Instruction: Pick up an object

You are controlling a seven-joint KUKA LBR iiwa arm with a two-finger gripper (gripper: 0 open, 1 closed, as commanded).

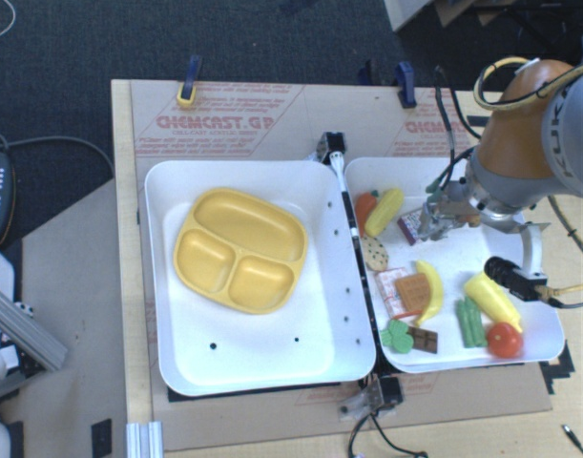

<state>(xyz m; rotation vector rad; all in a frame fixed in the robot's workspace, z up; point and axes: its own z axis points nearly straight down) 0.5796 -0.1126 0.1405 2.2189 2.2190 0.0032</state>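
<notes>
Partly hidden — end effector (pixel 432 219), fingers unclear

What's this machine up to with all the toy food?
A robot arm reaches in from the right, and its hand hangs low over the right bin, which is full of toy food: a tomato, a banana, a corn cob and more. It is there to pick one up, but nothing can be seen in its grasp yet. The left bin holds a yellow divided plate, untouched.
</notes>
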